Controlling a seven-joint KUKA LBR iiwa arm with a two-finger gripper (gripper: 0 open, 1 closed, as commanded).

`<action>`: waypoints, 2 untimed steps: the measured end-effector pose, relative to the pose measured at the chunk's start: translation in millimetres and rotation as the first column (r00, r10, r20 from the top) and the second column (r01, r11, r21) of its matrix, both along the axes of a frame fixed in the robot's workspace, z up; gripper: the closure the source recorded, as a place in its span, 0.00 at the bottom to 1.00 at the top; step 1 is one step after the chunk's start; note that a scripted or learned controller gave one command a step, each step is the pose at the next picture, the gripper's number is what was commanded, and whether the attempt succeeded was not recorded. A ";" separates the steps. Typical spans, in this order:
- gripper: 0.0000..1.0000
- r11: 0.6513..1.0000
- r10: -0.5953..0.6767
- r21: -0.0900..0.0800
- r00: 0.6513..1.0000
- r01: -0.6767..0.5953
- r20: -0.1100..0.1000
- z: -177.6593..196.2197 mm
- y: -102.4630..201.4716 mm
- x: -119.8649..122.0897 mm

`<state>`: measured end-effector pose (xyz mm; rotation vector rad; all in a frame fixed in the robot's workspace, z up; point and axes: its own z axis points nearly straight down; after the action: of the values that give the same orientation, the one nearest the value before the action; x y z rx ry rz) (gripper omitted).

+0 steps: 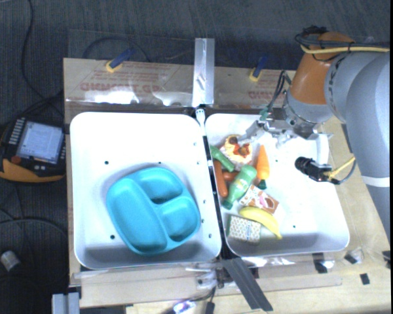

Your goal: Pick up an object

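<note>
Several small toy foods lie heaped in the right bin (314,221), packed against the divider wall: a banana (262,219), a green bottle (240,183), an orange carrot (262,163), a red sausage-like piece (221,180), a round piece with a face on it (237,149), a small carton (265,201) and a pale patterned block (243,228). The left bin (92,142) carries a blue divided plate (153,207), well apart from the heap.

The end effector (270,127) hangs over the back of the right bin, just beside the round piece and the carrot's tip. Whether it is apart or together cannot be told from this slanted view; nothing can be seen clamped in it.

Crowding looks like the chief risk. Most pieces touch or overlap a neighbour, so a descent onto the near end of the pile could land on two things at once, or on the edge of one, and push it aside rather than take it. The carrot and bottle are rounded and lean on other pieces; they would probably roll or slip under a squeeze that is off centre. The sausage and bottle lie close to the divider, where a finger could strike the wall. The banana, at the front edge of the heap, seems the freest target.
</note>
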<state>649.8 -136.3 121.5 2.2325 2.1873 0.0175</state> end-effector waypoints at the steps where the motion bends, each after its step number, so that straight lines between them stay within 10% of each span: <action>1: 0.00 0.999 0.037 -0.005 0.998 -0.036 0.043 -10.4 -4.1 -32.0; 2: 1.00 0.999 0.041 -0.001 0.998 -0.041 0.052 4.3 -0.9 -28.0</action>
<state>621.8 -137.2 125.8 2.1613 2.2055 0.0751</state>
